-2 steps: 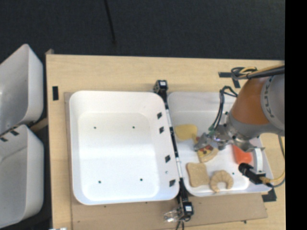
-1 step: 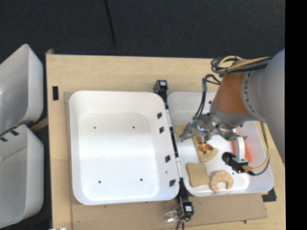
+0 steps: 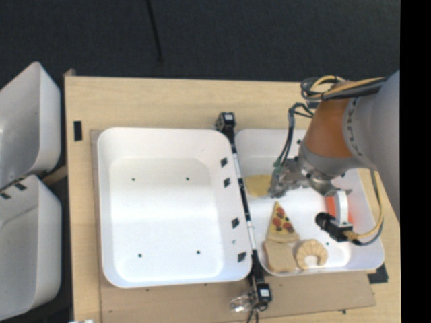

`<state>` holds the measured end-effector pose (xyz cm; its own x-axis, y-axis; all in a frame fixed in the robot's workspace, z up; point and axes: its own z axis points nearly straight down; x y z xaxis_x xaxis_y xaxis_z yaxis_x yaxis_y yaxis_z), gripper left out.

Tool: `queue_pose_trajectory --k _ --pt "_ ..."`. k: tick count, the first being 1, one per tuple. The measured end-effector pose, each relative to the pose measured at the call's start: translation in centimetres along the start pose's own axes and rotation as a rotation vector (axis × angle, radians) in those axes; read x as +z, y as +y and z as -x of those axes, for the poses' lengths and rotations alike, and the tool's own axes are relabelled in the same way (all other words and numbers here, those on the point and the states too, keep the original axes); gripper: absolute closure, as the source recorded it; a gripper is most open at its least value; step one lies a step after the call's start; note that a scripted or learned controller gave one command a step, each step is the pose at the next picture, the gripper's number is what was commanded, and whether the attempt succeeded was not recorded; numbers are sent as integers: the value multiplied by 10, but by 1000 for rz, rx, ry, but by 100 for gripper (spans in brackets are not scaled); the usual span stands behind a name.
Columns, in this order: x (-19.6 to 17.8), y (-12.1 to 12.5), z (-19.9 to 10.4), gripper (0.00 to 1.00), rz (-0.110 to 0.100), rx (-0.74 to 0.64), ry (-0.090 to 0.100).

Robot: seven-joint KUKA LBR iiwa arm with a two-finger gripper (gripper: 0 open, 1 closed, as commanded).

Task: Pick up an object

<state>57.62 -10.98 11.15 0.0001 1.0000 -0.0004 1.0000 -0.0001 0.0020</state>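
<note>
- Gripper (image 3: 279, 184) is low inside the right bin (image 3: 260, 144), near its left wall, at the end of the arm (image 3: 331, 130) that comes in from the right of my view.
- From this angle I cannot tell whether the gripper is apart or together, and I see nothing clamped in it.
- Closest thing to it is a flat pale yellow slice (image 3: 256, 186), lying on the bin floor just left of the gripper, against the wall shared with the left bin (image 3: 161, 207); I can't make out whether the two touch.
- A toy pizza slice (image 3: 281, 223) lies flat just below the gripper, its point aimed up toward it.
- Below the pizza, at the bin's near edge, a tan piece of bread (image 3: 279, 256) touches the pizza's crust end.
- A curled pale pastry (image 3: 312, 254) sits just beside the bread on its right.
- Both white bins sit side by side on the wooden tabletop (image 3: 168, 103).
</note>
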Motion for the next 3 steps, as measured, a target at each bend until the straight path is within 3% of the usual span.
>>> queue_pose_trajectory --k 1,2,3 --pt "-96 -89 130 100 5 15 -12" --pt "-193 -81 45 100 12 -11 -1" --pt "-200 -73 -53 100 1 -14 3"
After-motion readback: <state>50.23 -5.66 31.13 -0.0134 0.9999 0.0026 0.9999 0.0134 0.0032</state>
